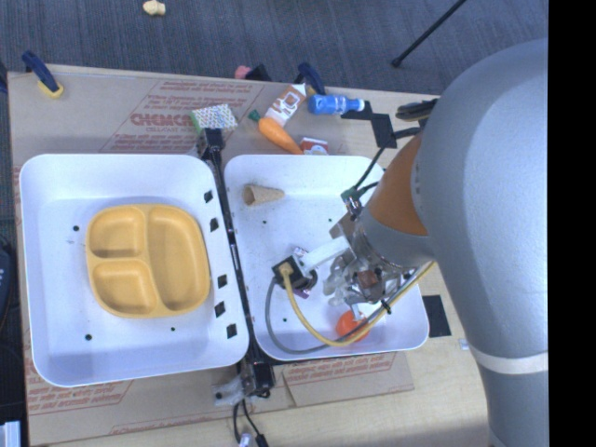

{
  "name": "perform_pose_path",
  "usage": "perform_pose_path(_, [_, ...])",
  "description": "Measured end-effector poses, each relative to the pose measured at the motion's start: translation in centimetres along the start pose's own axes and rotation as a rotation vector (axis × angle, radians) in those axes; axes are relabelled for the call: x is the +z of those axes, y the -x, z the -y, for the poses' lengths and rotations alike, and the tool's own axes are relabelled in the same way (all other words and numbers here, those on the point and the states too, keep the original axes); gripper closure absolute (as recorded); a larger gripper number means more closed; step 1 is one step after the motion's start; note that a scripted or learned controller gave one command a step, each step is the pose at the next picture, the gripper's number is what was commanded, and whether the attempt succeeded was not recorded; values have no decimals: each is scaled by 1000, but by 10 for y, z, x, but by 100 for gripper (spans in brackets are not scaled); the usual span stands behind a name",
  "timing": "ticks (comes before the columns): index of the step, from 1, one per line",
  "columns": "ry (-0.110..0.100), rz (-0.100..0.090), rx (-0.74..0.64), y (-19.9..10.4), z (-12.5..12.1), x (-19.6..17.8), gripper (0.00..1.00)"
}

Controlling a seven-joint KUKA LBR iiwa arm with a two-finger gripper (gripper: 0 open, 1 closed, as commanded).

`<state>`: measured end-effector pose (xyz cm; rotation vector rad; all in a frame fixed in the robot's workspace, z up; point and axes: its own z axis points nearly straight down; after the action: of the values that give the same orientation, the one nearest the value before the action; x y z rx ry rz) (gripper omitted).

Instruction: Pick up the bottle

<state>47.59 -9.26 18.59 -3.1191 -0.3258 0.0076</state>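
Note:
My gripper [358, 287] is low in the right bin [279, 170], near its front right corner, with the grey arm and its orange band [402, 194] rising above it. A small orange object [346, 324] lies just in front of the gripper, partly hidden by a yellow cable; I cannot tell what it is. A blue bottle [333, 105] lies on its side on the cardboard behind the right bin, and a white and orange bottle [287, 103] lies next to it. Both are well away from the gripper.
A brown cone [264, 194] lies at the back of the right bin. An orange carrot [277, 135] rests behind that bin's rim. A yellow divided plate [147, 259] sits in the left bin [37, 277]. Yellow and black cables [298, 319] loop across the right bin's front.

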Motion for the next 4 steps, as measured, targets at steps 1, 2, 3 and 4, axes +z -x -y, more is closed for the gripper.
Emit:
perform_pose_path(1, [3, -1, -268, 10, -48, -80, 100])
perform_pose_path(2, [0, 1, -47, -9, 41, -77, 100])
perform_pose_path(3, [4, 0, -412, 1, -4, -115, 100])
perform_pose_path(4, [1, 1, -331, 6, -23, -73, 100])
